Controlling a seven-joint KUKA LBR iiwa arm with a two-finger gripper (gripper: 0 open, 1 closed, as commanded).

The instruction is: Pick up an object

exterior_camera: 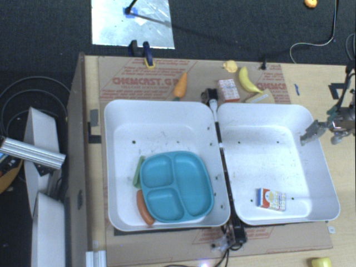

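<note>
**Small carton lay flat in the right bin, gripper at the far rim**

A small flat white carton with red and blue print (271, 199) lay on the floor of the right shallow white bin (289, 118), near its front wall and a little right of the divider. Bare floor surrounded it on every side.

The grey two-finger gripper (320, 131) hung at that bin's right rim, well apart from the carton. Its fingers looked spread, with nothing between them.

A blue three-compartment plastic tray (176, 186) sat in the left white bin (125, 121), over an orange sausage-shaped toy (144, 207).
</note>
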